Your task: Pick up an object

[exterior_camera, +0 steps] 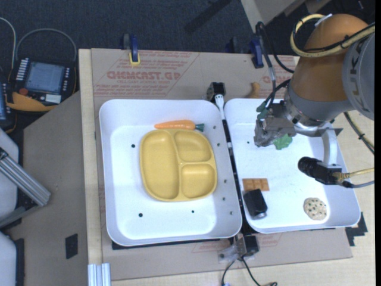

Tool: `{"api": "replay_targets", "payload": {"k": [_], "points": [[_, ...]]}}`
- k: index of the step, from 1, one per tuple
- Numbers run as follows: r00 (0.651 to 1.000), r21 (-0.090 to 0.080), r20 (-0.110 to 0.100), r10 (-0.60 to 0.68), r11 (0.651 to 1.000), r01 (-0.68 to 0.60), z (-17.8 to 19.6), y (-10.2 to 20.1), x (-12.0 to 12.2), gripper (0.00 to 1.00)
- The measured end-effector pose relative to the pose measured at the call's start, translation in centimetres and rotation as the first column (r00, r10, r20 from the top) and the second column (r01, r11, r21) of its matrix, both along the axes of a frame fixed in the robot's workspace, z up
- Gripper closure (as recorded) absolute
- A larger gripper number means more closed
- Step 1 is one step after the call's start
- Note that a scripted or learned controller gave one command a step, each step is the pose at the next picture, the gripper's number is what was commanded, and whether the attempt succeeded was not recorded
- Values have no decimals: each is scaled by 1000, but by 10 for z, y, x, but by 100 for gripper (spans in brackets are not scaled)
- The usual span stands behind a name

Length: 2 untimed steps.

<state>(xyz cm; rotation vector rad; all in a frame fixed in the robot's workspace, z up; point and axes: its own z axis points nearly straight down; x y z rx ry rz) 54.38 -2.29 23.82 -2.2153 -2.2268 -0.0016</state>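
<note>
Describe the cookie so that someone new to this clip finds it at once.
Look in the right bin, at its near right corner. The cookie lies there alone: a pale round disc with dark specks, unlike the black block and tan square nearer the left bin.

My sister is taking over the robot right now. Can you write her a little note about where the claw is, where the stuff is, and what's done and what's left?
Gripper: low over the top of the right bin, right at a green object. I can't tell whether it has hold of it.

Left bin: a yellow divided tray in the middle, with a carrot lying along its top edge.

Right bin: a cookie at the lower right, a black object at the lower left, and a small brown piece just above it.

Done: the arm has reached the green object.
Left: confirm a grasp and lift.
</note>
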Motion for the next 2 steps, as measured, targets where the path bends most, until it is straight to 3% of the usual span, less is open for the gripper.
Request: {"api": "replay_targets", "payload": {"k": [2], "points": [[1000,0,2,2,1000,-2,-9,98,28,100]]}}
